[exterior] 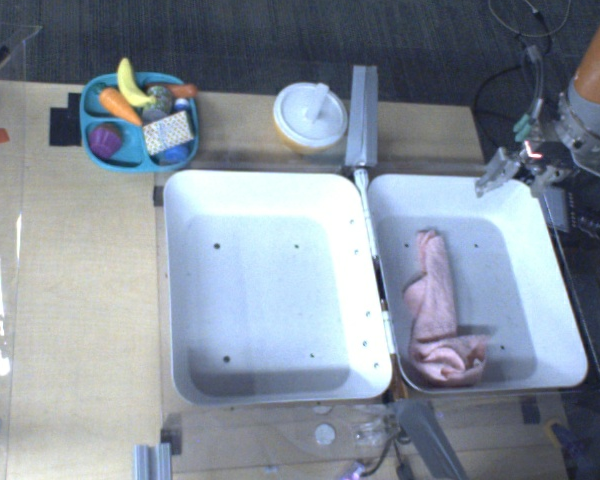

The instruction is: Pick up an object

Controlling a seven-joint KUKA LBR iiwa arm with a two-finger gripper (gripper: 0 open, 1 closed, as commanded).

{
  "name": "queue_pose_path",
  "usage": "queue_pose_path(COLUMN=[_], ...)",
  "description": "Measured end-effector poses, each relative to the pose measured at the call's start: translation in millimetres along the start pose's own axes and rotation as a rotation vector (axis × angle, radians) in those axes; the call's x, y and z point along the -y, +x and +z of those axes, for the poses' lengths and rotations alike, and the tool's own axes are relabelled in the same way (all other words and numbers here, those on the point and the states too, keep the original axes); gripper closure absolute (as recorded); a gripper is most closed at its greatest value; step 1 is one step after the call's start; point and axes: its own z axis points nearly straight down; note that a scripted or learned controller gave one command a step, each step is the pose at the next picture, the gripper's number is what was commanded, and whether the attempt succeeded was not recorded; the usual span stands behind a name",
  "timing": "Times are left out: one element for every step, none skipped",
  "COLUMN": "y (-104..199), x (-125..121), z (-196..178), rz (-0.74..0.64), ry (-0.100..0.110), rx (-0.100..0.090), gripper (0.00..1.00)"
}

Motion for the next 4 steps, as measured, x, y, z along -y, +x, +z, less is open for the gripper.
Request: queue_pose_path(y=[-4.4,60.9,17.4,54.9], x=[29.2,18.7,57.3,57.6], z=[167.9,179.8,165.7,179.6], rz=[-0.074,-0.277,-0.286,-0.358], ry=[0.001,-0.014,-0.004,-0.017], rx=[0.0,0.002,0.001,0.005], gripper=[0.0,0.0,0.0,0.0])
